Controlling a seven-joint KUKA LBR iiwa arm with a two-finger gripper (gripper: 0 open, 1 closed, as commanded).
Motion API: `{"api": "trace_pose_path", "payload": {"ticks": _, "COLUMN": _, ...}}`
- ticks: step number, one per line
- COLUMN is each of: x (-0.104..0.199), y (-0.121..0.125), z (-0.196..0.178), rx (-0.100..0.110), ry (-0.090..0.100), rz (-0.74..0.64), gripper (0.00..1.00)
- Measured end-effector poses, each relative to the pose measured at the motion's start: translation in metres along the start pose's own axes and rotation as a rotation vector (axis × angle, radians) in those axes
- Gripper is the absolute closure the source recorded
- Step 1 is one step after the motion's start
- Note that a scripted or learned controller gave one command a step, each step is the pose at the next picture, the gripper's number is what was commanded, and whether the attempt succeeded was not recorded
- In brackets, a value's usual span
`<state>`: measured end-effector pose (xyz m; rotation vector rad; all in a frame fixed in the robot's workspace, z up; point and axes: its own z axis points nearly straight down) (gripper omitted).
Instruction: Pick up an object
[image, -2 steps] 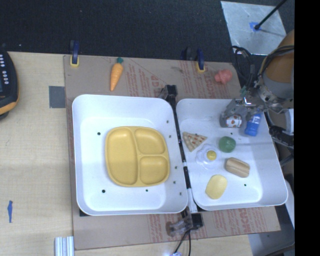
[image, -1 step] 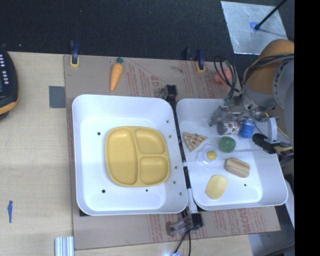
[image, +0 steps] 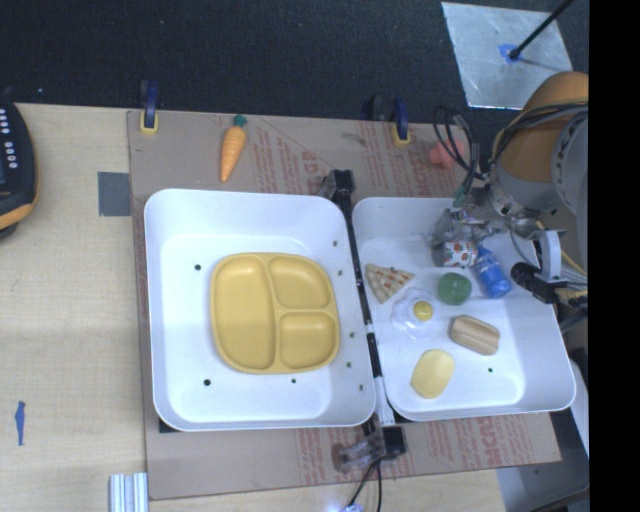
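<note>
Blue bottle (image: 489, 272) lies just beside the gripper (image: 457, 243); its grip state I cannot tell.

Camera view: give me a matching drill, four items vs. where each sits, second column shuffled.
Items:
1. yellow divided tray
2. toy carrot
3. pizza slice
4. blue bottle

Places:
A. right bin, near its left wall
B. on the bench, beyond the bins
C. left bin, middle
D. right bin, far right part, beside the green ball

Pairs: 1-C, 2-B, 3-A, 4-D
</note>
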<state>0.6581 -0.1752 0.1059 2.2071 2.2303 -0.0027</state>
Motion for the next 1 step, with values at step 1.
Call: {"api": "trace_pose_path", "payload": {"ticks": 1, "x": 0.0705, "y": 0.0015, "z": -0.0685, "rx": -0.004, "ry": 0.006, "rz": 0.000, "gripper": 1.00}}
